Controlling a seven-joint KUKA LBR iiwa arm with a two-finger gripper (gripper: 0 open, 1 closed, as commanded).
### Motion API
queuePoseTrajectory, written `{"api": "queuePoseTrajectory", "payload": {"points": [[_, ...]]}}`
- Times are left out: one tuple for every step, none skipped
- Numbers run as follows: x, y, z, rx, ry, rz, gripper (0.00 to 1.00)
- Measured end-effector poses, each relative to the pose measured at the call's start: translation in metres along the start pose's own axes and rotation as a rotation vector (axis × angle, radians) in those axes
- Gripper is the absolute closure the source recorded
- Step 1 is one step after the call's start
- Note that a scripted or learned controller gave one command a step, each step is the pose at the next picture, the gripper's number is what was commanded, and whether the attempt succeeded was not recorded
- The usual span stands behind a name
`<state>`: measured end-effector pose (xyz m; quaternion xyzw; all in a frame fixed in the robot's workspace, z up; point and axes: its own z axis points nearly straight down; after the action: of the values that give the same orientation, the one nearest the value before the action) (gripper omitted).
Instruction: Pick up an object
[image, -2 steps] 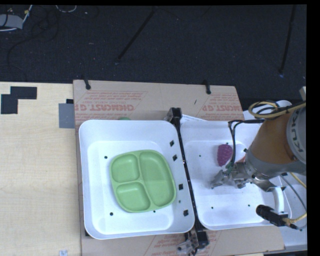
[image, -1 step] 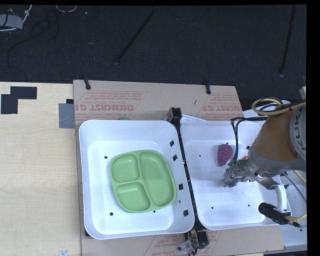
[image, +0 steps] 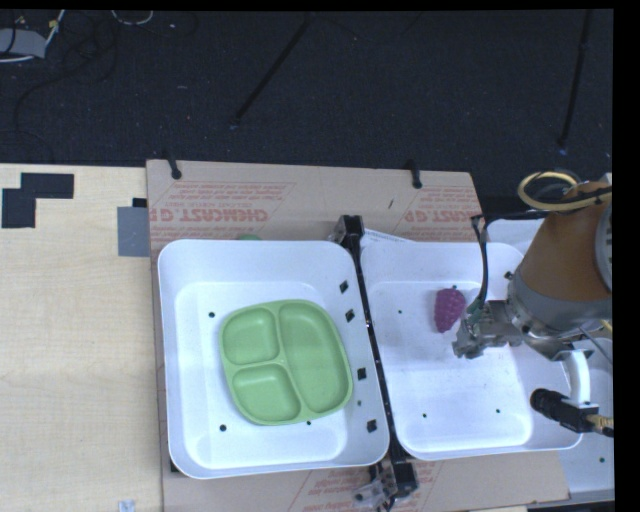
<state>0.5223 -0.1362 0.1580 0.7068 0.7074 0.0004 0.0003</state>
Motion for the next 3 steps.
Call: {"api": "queuePoseTrajectory", "payload": {"points": [[-0.001,0.001,-0.051,-0.001,0.000,0.000,1.00],[0.060,-0.009,-0.049,0.005,0.003,-0.004,1.00],[0.108,-0.010,-0.062,0.003,0.001,-0.003,1.00]]}}
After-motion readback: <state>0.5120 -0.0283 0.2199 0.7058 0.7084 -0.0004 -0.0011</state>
